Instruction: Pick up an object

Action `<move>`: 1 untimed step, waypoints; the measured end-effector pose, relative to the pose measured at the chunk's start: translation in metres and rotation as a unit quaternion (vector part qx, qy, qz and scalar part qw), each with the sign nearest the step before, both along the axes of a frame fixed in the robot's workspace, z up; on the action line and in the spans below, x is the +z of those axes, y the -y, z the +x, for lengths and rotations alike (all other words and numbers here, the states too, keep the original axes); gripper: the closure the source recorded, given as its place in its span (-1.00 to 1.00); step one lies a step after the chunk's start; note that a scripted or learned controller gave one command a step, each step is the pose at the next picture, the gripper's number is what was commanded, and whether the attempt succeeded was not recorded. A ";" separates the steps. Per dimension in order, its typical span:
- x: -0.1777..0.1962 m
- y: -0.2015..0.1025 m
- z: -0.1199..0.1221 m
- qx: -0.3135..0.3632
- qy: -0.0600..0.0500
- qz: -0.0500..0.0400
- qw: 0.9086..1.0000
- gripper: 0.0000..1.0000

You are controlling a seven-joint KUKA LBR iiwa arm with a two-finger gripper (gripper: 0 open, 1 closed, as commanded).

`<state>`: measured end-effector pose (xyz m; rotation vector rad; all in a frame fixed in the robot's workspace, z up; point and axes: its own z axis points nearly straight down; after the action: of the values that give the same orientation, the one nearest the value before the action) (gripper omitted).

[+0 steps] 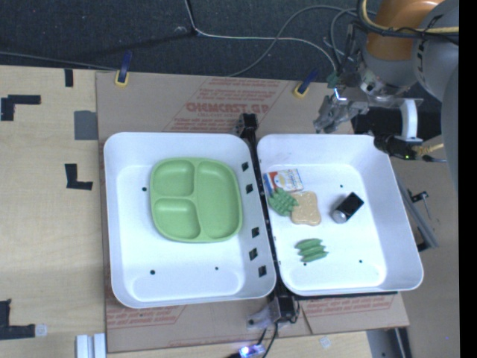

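We noted the tool (333,115) parked beyond the right bin (387,171), grip state indiscernible, leaving the black cylinder (347,206) unobstructed for picking.

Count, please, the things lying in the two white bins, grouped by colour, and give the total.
Green: 3 (divided plate in the left bin; leafy piece and pea pods in the right bin)
Tan: 1 (flat slice)
Black: 1 (small block)
White with print: 1 (packet)
Total: 6
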<state>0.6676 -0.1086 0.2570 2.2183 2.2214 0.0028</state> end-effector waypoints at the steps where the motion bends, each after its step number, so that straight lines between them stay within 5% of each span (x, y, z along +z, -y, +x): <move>1: 0.001 -0.053 -0.014 0.002 -0.003 0.001 1.000 1.00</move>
<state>0.6537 -0.0557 0.2579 2.2175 2.2287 -0.0011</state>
